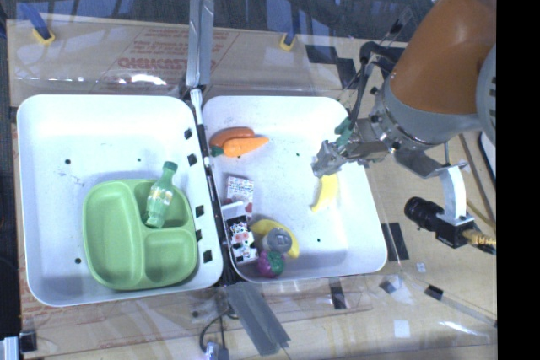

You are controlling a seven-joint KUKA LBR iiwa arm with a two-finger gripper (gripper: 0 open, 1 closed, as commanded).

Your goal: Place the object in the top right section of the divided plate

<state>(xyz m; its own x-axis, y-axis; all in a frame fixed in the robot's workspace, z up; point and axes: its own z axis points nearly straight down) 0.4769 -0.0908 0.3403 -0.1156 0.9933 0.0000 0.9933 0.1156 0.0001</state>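
A green divided plate (114, 240) lies in the left bin. A small pale green bottle (160, 196) rests in the plate's top right section, with its green cap leaning over the plate's far rim. My gripper (327, 163) hangs over the right bin, far from the plate. It is just above the upper end of a yellow banana (325, 192) that lies on the bin floor.
The right bin (359, 240) also holds an orange carrot (240, 145) near the divider, a small printed box (239, 186), a black-and-white carton (240, 233), a yellow round fruit (274, 233) and purple grapes (270, 264). The left bin's wall (34, 181) surrounds the plate.
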